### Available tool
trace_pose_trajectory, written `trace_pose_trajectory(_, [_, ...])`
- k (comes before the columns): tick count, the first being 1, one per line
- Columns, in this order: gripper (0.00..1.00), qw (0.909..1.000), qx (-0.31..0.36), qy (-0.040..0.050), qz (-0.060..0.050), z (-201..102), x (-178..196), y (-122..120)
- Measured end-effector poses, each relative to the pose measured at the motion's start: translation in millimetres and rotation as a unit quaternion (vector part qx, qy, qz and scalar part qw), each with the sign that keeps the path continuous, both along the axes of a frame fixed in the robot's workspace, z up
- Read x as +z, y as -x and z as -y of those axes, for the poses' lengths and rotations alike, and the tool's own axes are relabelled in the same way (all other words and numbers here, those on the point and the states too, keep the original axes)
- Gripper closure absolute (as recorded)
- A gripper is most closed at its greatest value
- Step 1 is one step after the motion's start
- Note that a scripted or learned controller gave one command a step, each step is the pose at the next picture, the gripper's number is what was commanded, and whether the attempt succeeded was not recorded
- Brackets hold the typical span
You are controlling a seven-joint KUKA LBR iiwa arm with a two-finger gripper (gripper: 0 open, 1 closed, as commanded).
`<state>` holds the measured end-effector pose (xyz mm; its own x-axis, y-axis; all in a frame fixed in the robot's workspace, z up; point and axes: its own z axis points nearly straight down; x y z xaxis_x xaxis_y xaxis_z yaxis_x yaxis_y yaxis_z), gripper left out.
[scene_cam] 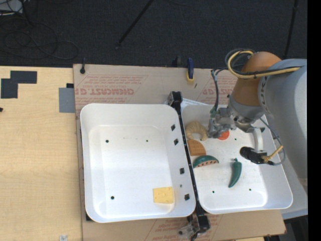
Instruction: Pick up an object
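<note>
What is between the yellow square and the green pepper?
In the camera view, the black divider where the two bins meet lies between the yellow square and the green pepper; otherwise bare white bin floor.

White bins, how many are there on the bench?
2. The left bin holds a yellow block. The right bin sits beside it, holding small toys such as a green pepper, with the arm reaching over it.

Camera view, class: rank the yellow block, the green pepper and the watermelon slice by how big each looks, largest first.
1. Yellow block, in the left bin.
2 and 3. Green pepper and watermelon slice, both in the right bin: they look too alike to rank, the pepper long and thin, the slice shorter and wider.
</note>
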<state>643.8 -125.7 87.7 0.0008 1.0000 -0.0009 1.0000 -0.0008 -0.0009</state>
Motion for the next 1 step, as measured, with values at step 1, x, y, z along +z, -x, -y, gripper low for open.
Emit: trace_pose_trajectory(1, [1.00, 1.0000, -0.001, 0.0002, -0.001, -24.8, 0.0, 45.1])
